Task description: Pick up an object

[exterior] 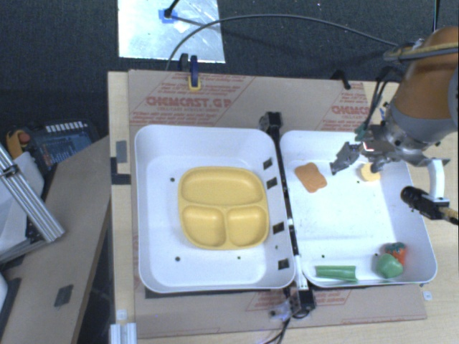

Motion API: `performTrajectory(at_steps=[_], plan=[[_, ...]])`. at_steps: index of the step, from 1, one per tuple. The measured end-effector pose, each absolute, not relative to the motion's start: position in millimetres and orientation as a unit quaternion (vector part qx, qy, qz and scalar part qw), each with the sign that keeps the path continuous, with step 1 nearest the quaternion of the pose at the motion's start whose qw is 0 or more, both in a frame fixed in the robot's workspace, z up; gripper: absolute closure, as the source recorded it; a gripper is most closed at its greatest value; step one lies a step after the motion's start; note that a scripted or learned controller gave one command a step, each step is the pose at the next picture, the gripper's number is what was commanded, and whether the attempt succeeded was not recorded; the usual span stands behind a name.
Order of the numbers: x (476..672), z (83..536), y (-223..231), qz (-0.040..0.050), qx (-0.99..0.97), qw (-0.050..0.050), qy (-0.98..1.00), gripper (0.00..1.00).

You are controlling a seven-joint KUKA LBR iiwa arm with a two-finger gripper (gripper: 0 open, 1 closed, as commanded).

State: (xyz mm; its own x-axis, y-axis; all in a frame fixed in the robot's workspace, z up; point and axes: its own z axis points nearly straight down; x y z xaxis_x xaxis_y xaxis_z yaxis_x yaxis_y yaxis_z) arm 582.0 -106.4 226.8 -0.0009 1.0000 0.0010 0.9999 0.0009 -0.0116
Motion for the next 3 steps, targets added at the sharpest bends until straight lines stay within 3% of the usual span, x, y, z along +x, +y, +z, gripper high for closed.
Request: performTrajectory(at_steps=[1,3], plan=[[584.5,234,-106,-0.0004,-0.706,-0.001,-0.708,0.0],[587.0,132,-97,0.0002,-0.707,0.001,-0.708,0.0]])
